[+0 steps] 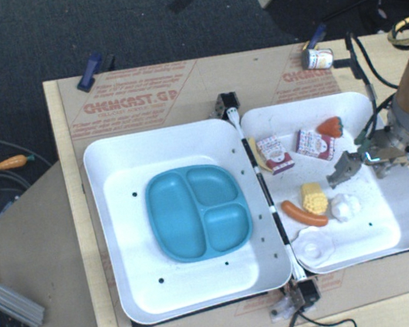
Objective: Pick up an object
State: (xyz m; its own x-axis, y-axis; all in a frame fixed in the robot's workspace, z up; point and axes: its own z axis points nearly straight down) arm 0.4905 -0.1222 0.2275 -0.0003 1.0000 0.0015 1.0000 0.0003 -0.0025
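White right bin (381, 233) on desk: corn cob (314, 198), sausage (305, 213), two snack packets, red piece (330, 127), clustered toward its left wall, likely candidates for picking. Claw (344, 170) poised just right of the corn; spread or pressed together cannot be told. Open floor toward right rim; blue divided plate (197, 211) in left bin.

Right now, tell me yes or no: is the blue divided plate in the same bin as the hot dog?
No. The blue divided plate lies in the left bin, while the hot dog lies in the right bin.
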